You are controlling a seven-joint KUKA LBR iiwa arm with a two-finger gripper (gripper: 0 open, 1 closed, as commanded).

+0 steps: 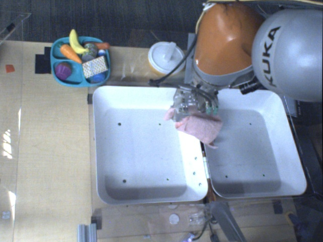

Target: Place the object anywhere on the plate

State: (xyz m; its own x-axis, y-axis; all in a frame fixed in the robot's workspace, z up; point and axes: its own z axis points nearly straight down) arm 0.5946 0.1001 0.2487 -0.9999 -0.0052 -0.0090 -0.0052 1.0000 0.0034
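The two shallow white plastic bins sit side by side, the left bin (pixel 131 150) and the right bin (pixel 262 155) meeting at a seam near the middle of the bench. Just above that seam hangs a limp pink cloth (pixel 199 126), bunched at its top and pinched between the fingers of the metal two-finger gripper (pixel 196 106), its lower corner drooping toward the right bin's inner edge. Farther back, at the far left of the wooden bench (pixel 45 150), lies a blue divided plate (pixel 56 72) already crowded with toy food, and a white lidded cup (pixel 165 57) stands beyond the bins. To do this step well, the arm should probably lift the cloth clear of the bin walls, carry it far and left without snagging the cup, and release low over the plate so it settles there.
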